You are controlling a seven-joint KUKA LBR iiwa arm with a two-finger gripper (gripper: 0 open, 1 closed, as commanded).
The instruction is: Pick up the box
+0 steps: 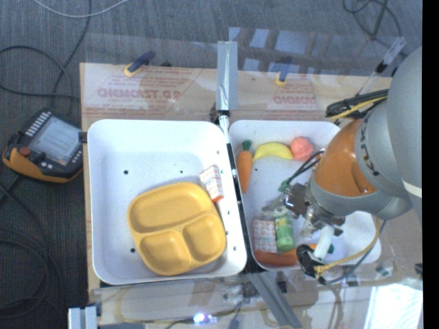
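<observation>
Box, small, white and red, sat in the left bin. It was close to that bin's right wall and touched the upper right corner of the yellow compartment tray. Your arm reached in from the right and hung over the right bin. That put your tool well apart from the box, with the bins' meeting walls between them. Tool state: you could not tell released from clenched, since the wrist covered it.

Right bin contents:
- A carrot lay along the left wall.
- A yellow fruit and a pink round thing sat side by side at the far end.
- A pinkish packet and a green item lay just beside the tool, on its left.
- An orange-red thing sat at the near wall under those two.

Both bins stood on the printed counter. An orange-edged pendant lay on the carpet to the counter's left.
</observation>
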